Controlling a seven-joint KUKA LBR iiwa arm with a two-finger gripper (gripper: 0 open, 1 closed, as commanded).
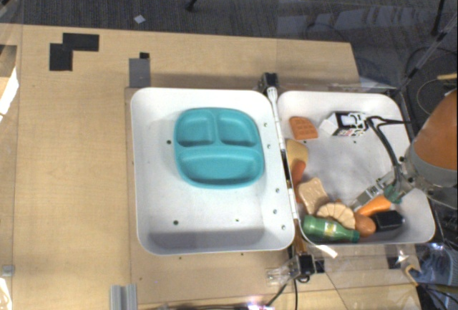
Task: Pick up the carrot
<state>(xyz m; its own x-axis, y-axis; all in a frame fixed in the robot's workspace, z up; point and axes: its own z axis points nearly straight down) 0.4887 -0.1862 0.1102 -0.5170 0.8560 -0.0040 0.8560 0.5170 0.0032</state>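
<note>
Over the right bin (pixel 422 158), near its lower right corner: gripper (pixel 387 195), open, fingers either side of the carrot (pixel 373 205), not yet clamped. Best closed squarely on the carrot's middle, then raised straight, clear of the black block (pixel 388 222) just beside.

We note open floor in the right bin (pixel 336 158) centre and upper right. Its lower left is crowded: green bottle (pixel 328 229), croissant (pixel 338 213) and bread slice (pixel 312 194) packed close beside the carrot (pixel 373 205).
</note>
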